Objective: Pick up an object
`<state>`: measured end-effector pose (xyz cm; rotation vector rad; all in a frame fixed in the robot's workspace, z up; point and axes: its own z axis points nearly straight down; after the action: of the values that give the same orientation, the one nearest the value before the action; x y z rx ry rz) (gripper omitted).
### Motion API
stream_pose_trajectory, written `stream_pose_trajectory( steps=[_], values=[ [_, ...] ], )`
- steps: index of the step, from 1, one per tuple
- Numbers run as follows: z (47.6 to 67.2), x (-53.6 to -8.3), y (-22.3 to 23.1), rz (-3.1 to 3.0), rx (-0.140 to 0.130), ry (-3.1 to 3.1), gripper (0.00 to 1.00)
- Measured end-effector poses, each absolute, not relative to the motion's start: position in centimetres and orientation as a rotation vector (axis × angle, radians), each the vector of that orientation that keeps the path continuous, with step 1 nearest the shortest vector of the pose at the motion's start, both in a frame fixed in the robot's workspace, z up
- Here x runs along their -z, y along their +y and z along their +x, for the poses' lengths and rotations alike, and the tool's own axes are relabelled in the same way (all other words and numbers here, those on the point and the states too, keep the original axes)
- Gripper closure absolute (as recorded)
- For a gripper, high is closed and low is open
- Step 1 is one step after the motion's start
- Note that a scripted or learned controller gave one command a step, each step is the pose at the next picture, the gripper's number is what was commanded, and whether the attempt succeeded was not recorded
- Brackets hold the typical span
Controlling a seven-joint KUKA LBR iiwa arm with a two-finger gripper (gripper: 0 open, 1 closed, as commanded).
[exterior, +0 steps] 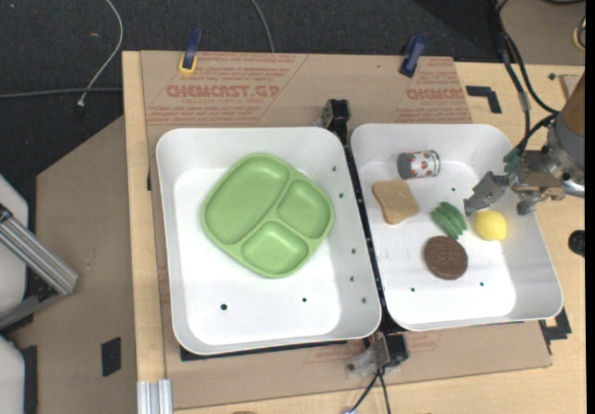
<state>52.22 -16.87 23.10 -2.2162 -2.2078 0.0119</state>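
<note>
Gripper (509, 187) low over the right bin (530, 296), fingers spread and holding nothing, yellow lemon (491, 226) just below and left of the fingertips, nearest of the objects there.

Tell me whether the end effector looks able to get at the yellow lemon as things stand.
Probably yes. The end effector hovers just above and right of the yellow lemon, which lies apart from the green item; nothing sits between them.
</note>
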Motion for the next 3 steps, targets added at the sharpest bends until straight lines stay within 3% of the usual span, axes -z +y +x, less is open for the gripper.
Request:
stream_pose_trajectory(
  steps=[1,2,3],
  values=[
    [52.5,-23.8,-16.8,-2.220,0.000,-2.220,0.00],
    [51.8,-19.3,-17.0,-2.218,-0.003,-2.216,0.00],
    [52.4,-13.7,-16.2,-2.216,-0.003,-2.217,0.00]
  ],
)
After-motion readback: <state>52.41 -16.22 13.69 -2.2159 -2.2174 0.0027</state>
